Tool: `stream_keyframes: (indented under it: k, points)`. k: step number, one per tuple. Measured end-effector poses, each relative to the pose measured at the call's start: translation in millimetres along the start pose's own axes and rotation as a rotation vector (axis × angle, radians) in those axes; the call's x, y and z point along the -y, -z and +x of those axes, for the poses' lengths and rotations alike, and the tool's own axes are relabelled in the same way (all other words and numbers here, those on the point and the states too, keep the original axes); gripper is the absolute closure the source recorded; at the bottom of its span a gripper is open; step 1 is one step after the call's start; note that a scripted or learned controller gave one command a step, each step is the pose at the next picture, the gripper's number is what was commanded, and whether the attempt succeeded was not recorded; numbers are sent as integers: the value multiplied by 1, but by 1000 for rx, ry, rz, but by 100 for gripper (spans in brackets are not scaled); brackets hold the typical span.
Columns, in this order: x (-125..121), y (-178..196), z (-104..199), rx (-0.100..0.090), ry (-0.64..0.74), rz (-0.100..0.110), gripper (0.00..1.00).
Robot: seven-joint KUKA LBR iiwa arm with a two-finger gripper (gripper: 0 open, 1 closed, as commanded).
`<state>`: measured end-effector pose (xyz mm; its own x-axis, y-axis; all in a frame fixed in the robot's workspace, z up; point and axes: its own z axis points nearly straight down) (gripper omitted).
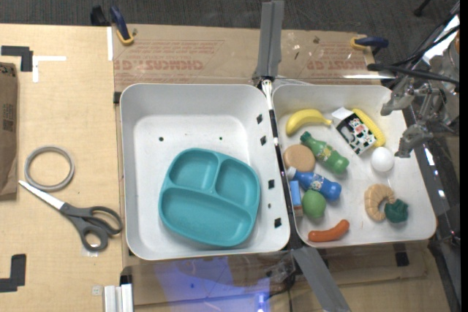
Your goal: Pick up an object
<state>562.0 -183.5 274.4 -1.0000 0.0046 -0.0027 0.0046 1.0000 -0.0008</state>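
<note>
Here the jaws hang just right of the white egg (pixel 382 159) — apart.

L bin (pixel 139 157) holds 1 divided tray (pixel 210 195); R bin (pixel 420 219) holds banana (pixel 307 118) at back, bottle (pixel 324 153) mid, egg (pixel 382 158) to its R, sausage (pixel 328 231) at front. Scissors (pixel 77 213) & tape roll (pixel 49 167) lie on bench L of bins.

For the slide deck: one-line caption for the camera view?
Gripper at right bin's edge above toy food; teal divided plate in left bin.
</note>
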Motion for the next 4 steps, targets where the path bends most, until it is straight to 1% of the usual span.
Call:
stream_keyframes:
  k: [1,2,3,4]
  points:
    - [4,-180,-25,1,89,0,0]
    - [6,-181,-40,3,-5,0,0]
    - [1,-182,-6,-1,-188,0,0]
    - [-37,-182,50,-2,-23,-1,0]
